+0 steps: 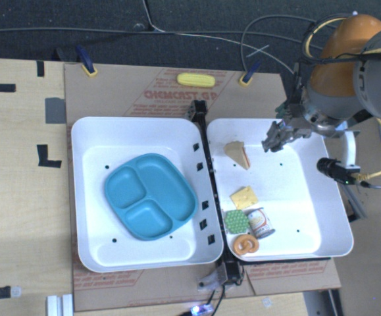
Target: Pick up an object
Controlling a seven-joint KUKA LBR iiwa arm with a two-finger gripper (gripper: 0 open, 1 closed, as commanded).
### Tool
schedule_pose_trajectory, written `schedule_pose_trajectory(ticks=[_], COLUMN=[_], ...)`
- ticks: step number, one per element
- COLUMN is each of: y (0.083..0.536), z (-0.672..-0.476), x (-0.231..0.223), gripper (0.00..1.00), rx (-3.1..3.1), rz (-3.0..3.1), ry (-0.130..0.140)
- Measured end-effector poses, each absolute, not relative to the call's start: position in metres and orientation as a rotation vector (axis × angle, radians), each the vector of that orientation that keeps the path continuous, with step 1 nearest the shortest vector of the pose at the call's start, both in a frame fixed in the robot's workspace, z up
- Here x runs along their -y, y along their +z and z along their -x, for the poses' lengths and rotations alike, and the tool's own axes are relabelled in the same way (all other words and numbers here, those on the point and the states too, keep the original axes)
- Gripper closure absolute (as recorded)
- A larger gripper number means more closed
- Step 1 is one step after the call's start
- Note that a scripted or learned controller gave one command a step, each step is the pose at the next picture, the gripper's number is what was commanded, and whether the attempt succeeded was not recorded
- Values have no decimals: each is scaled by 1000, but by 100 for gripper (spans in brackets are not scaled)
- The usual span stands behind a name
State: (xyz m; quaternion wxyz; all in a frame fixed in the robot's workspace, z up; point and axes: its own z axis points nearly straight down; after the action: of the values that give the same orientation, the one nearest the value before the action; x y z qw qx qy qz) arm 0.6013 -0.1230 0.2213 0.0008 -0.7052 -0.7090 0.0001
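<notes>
The right bin holds several small items: a tan wedge near its upper left, a yellow block, a green patterned piece, a small can and a brown pretzel-like ring at the lower left. My gripper hangs over the bin's upper right part, right of the tan wedge and apart from it. Nothing shows between its dark fingertips.
The left bin holds a blue divided plate. A yellow banana-shaped toy lies on the cardboard behind the bins. Black clips run along the seam between bins. Cables loop behind the arm.
</notes>
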Motion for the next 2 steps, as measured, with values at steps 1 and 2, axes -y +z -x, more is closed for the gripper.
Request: schedule_pose_trajectory(ticks=[1, 2], y=[230, 238], z=[-602, -594], x=[70, 18], gripper=[100, 100], rx=[2228, 2227], rz=[2213, 2212], ry=[-1, -1])
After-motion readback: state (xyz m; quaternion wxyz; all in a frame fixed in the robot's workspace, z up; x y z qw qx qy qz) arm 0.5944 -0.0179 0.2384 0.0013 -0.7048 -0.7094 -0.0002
